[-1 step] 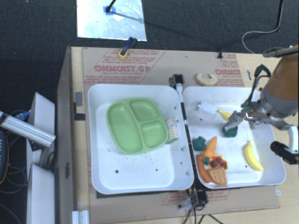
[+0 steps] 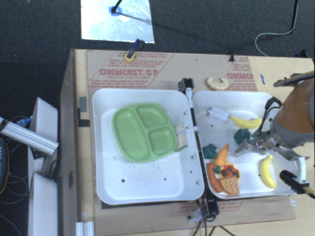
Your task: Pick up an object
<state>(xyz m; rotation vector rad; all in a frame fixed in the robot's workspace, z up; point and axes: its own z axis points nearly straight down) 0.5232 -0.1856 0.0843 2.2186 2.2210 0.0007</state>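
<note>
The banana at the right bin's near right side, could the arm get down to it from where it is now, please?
Probably yes. The banana lies alone on bare bin floor just below the gripper, nothing on top of it; only the right bin front wall is near.

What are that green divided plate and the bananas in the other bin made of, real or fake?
The green divided plate looks like molded plastic: one even pale green colour, soft rounded compartment edges, a dull sheen. The two bananas seem to be plastic toy food: smooth, uniformly bright yellow, no brown spots. The picture is too coarse to be sure.
</note>
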